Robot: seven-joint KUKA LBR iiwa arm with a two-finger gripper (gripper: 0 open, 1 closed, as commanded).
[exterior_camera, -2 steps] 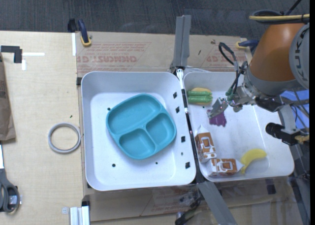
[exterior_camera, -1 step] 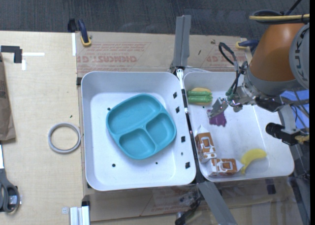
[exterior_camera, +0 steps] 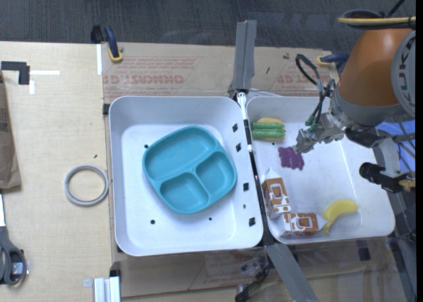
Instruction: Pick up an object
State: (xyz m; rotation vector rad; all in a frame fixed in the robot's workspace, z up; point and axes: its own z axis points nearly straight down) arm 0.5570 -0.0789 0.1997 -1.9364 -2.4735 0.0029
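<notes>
In the right bin lie a purple bunch of grapes, a green and yellow toy, an orange and white carton and a yellow banana. My gripper hangs just above and to the right of the grapes, at the bin's back half. Its tips point down toward the grapes; nothing shows between them.
The left bin holds a blue divided plate. A metal divider post stands between the bins at the back. A roll of tape and scissors lie on the bench at the left.
</notes>
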